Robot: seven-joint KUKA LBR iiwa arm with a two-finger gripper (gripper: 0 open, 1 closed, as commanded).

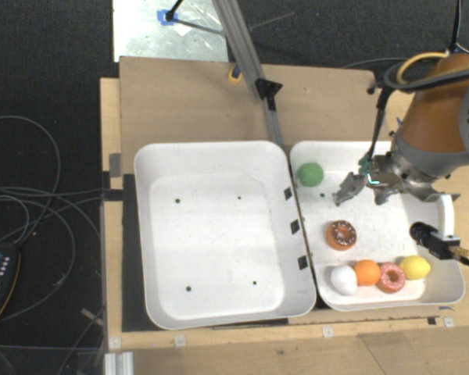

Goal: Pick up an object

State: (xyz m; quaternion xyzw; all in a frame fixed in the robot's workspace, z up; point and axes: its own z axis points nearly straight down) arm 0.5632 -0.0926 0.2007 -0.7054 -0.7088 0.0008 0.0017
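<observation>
The right bin [453, 291] holds several small objects. A green ball [310, 173] lies at its far left corner. A brown chocolate donut [341, 234] sits in the middle. Along the near wall lie a white egg [343, 280], an orange [366, 273], a pink donut [391, 277] and a yellow lemon [415, 268]. My gripper [365, 192] hangs over the bin's far half, right of the green ball and above the brown donut. Its fingers [345, 191] are spread open with nothing between them.
The left bin [152, 233] stands beside the right one, sharing a middle wall with black clips [295, 226]. A grey pole [246, 45] slants across the bench behind the bins. Cables lie on the dark floor at left.
</observation>
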